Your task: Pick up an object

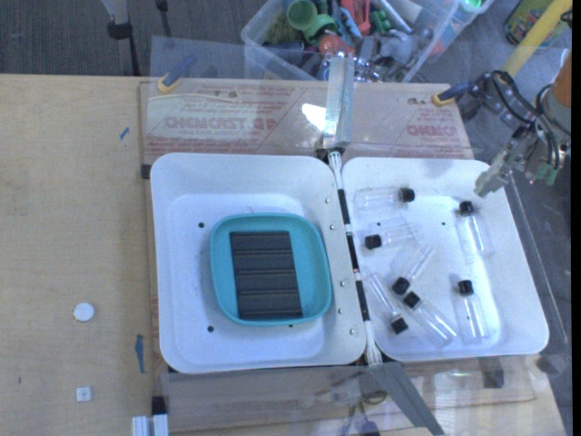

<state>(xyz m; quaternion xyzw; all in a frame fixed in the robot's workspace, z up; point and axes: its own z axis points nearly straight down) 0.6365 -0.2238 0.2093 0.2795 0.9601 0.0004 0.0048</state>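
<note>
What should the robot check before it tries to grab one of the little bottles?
1. Clear vials with black caps lie in the right bin: ok.
2. Gripper is over the right bin's far right edge: ok.
3. Gripper holds nothing yet: cannot tell.
4. Nearest vial lies apart from the others: ok.
5. Three vials bunch near the front; harder target: not ok.
6. Teal tray sits in the left bin, out of the way: ok.

1. Bright, even light is falling from above, washing out the white bins (254, 175).
2. Glare is flaring on the clear sheet (313, 114).
3. Slight softness is blurring edges throughout.
</note>
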